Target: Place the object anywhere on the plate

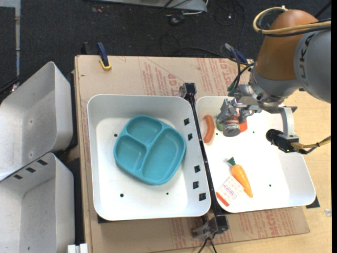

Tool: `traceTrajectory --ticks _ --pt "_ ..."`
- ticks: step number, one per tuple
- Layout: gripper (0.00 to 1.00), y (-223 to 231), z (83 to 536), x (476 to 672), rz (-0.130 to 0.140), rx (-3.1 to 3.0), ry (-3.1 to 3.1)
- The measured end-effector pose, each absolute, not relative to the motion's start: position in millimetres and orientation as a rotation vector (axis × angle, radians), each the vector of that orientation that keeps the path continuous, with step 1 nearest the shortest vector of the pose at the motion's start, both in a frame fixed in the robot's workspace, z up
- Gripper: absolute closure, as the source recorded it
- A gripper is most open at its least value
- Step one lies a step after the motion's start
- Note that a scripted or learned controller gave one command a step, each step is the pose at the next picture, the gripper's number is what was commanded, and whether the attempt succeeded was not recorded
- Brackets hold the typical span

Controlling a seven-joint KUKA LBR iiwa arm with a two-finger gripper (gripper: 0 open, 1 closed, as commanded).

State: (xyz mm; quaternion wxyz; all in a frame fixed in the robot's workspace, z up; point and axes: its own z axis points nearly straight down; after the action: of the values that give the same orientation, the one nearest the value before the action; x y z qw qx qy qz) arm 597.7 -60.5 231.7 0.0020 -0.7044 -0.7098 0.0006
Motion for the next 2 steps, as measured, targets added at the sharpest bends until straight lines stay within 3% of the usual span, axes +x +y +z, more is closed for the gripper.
traceTrajectory --ticks 2 --pt "1.00 44 229 575.8 0.003 -2.213 -2.227"
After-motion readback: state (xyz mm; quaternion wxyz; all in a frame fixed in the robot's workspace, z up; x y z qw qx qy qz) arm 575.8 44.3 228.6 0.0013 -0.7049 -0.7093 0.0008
